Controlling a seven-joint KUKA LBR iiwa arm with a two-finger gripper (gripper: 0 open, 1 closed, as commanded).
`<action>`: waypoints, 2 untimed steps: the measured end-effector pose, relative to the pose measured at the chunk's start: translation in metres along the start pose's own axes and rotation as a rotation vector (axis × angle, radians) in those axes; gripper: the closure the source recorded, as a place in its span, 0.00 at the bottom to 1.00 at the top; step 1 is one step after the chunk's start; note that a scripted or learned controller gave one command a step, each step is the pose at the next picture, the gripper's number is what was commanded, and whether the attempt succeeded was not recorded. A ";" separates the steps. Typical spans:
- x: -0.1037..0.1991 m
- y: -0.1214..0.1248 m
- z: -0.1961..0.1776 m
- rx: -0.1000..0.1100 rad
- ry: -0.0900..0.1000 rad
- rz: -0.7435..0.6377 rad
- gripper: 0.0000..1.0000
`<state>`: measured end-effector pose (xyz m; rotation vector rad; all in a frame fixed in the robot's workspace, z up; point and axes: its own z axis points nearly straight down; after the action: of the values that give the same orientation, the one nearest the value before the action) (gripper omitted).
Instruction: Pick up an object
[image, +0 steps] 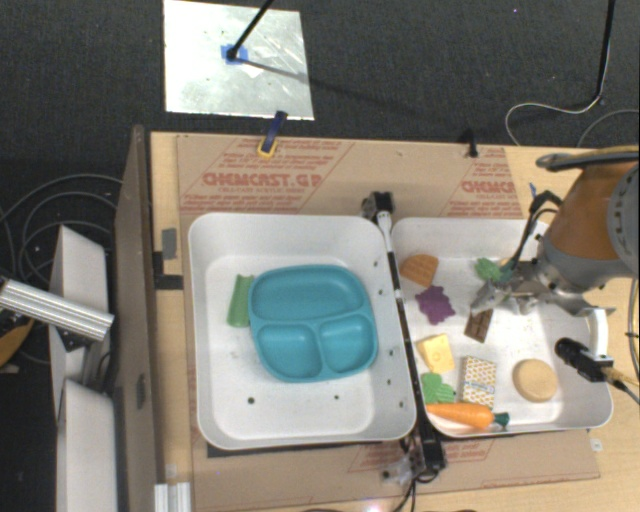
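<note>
**Bench** (300, 170): covered with printed cardboard; carried both bins side by side, presumably to keep source and destination within one reach.

**Left white bin** (215, 400): occupied the 9 o'clock half; held a teal divided tray (312, 322) near its centre and a green strip (239, 300) touching the tray's 9 o'clock edge. Well apart from the arm.

**Right white bin** (570, 410): occupied the 3 o'clock half; gathered all the small toy foods, hence judged the picking area.

**Arm** (590, 225): entered from 3 o'clock and bent down over the right bin's upper middle.

**Gripper** (505, 290): hung low near the bin's centre, at a slant towards 8 o'clock. Spread not discernible; too small and cluttered to tell. Nothing shown clearly in its grasp.

**Round tan biscuit** (536, 380): lay at 5 o'clock from the gripper, apart from it.

**Carrot** (462, 414): lay along the bin's 6 o'clock wall.

**Patterned cracker** (478, 380) and **yellow wedge** (436, 352): lay between carrot and gripper.

**Brown block** (479, 324): sat just beside the gripper at its 7 o'clock, tilted; judged the likeliest target, being nearest. Touching or merely close: cannot tell.

**Purple piece** (434, 303), **tan piece** (419, 268), **green piece** (488, 268): ringed the gripper from 9 to 11 o'clock; judged a crowding risk.
</note>
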<state>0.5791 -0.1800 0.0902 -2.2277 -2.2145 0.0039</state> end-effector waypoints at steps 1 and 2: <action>0.017 0.046 0.005 -0.008 0.000 -0.012 0.00; 0.000 0.071 0.004 -0.008 0.000 -0.011 0.00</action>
<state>0.6504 -0.1809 0.0858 -2.2193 -2.2308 -0.0049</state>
